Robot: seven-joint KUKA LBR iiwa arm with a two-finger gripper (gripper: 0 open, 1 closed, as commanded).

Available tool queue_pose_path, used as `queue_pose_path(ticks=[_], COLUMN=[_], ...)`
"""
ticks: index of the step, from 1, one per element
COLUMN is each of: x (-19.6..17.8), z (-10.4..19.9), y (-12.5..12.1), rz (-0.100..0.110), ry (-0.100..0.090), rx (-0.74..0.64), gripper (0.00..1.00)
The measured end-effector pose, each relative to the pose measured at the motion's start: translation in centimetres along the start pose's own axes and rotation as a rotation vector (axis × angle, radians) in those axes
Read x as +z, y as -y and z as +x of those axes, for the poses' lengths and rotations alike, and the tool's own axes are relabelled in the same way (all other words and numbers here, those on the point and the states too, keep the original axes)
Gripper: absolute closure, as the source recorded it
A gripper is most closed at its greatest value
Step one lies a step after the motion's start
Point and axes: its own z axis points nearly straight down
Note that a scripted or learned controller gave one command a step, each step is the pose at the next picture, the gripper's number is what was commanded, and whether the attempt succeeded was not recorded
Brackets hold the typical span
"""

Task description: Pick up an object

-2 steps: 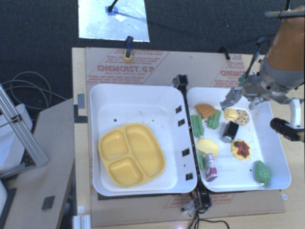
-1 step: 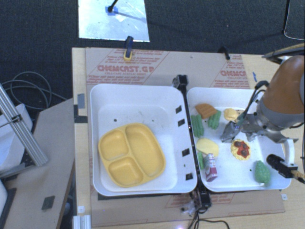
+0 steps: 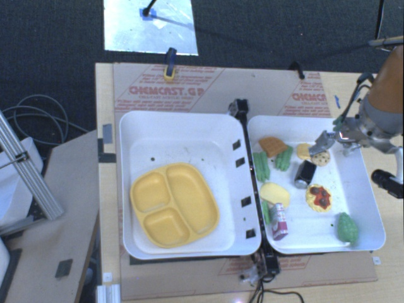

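Camera view: claw (image 3: 323, 141), grip state unclear, hangs just above cookie (image 3: 320, 158).

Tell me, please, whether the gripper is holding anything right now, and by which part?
Nothing shows between its fingers. The gripper hovers over the right bin, just above the cookie.
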Motion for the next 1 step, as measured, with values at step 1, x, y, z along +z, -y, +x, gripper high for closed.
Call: queue_pose_path(ticks=[1], x=[11.83], z=[-0.29], y=[-0.02], rz=[0.014], ry=[-0.006], rx=[0.000], gripper=[0.00])
